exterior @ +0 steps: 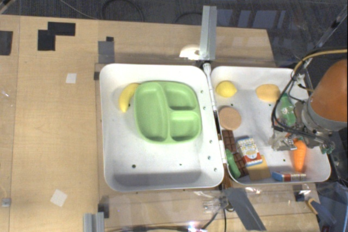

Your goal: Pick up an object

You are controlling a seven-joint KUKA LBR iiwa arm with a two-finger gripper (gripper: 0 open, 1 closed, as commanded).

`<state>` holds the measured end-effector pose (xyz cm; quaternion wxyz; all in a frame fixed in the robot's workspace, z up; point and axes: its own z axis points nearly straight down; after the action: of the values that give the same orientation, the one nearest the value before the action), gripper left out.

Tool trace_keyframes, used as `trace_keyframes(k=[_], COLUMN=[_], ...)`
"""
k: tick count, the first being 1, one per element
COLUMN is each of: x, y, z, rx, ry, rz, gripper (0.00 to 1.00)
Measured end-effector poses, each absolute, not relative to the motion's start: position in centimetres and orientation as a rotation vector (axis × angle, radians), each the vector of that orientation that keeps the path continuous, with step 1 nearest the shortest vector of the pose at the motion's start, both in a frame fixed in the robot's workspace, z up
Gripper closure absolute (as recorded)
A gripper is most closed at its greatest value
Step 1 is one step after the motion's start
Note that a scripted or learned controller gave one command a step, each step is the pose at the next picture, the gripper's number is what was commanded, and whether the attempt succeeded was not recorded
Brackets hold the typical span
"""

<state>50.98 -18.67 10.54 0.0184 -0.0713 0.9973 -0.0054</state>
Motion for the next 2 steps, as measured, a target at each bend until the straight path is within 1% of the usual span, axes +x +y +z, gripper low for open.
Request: trace_keyframes(k=[1, 2], x=[51.0, 50.0], y=[-18.7, -20.4], z=[10.5, 9.1], rx=[-0.222, -0.16], ry=[3.098, 3.12], rz=[-0.016, -0.005], gripper=[0.0, 0.0])
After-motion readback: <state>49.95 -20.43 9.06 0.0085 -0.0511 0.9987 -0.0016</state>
